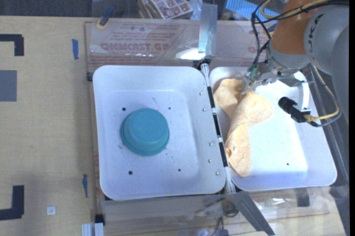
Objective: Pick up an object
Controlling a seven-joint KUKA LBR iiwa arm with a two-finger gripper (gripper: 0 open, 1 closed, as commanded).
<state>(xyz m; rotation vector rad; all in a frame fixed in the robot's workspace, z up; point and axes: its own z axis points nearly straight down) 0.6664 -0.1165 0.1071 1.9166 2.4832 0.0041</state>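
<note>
One gripper [254, 78] | at upper end of tan cloth [244, 118] | cloth's long axis runs down-left from it | jaw state unreadable (fingers hidden)

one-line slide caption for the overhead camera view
KUKA arm's gripper lowered over tan floppy objects in the right bin; teal bowl sits upside down in the left bin.

Faint red lettering [137, 44], unreadable
</note>
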